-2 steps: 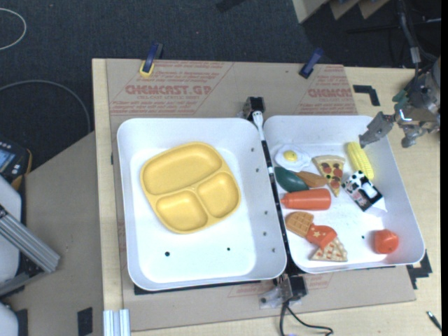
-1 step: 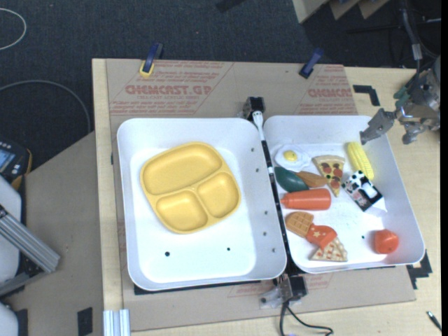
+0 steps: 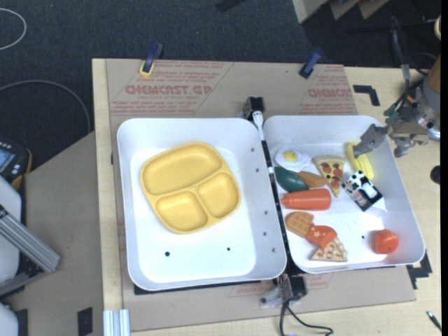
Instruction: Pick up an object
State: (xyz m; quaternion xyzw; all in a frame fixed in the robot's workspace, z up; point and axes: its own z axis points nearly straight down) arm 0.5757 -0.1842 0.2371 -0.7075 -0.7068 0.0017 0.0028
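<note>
The right bin (image 3: 413,219) holds several toy foods: a fried egg (image 3: 292,158), a pizza slice (image 3: 330,168), a yellow corn cob (image 3: 361,162), a green vegetable (image 3: 288,180), a red sausage (image 3: 306,199), a waffle (image 3: 299,223), a red tomato (image 3: 385,241) and a black-and-white block (image 3: 362,187). My gripper (image 3: 385,144) hangs over the bin's far right corner, just up and right of the corn. It is open, with one grey finger (image 3: 367,141) slanting toward the corn and nothing between the fingers.
The left bin (image 3: 133,208) carries a yellow divided plate (image 3: 189,186). A black clip (image 3: 253,108) sits where the two bins meet at the back. Blue clamps (image 3: 149,59) (image 3: 310,63) hold the cardboard sheet under the bins.
</note>
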